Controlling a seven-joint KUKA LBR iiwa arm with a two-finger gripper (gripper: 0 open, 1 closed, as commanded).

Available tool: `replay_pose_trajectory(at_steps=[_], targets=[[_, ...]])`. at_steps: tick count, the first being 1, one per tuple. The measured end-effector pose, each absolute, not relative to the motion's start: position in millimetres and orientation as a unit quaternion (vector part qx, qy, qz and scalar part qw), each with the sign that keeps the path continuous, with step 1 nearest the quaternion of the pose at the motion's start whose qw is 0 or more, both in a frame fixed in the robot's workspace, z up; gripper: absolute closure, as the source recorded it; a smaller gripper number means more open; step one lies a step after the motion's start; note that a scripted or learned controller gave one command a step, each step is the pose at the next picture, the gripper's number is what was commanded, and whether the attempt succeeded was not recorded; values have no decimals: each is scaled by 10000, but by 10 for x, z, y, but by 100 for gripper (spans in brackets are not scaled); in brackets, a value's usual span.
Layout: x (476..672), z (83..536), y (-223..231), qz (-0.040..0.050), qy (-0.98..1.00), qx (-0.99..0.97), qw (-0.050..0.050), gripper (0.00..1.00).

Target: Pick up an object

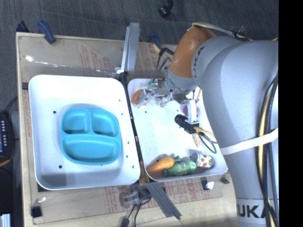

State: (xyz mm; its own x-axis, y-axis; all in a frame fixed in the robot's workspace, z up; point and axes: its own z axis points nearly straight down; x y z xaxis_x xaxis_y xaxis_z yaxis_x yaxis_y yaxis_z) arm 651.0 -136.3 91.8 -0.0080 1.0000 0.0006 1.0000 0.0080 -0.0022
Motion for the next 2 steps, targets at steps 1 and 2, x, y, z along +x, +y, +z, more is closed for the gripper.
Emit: replay_pose_trajectory(at_steps=[1,2], targets=[[5288,914,-1309,8,-7096,-7046,19,0],[5730,912,-1304,7,-7091,-7051,14,0]])
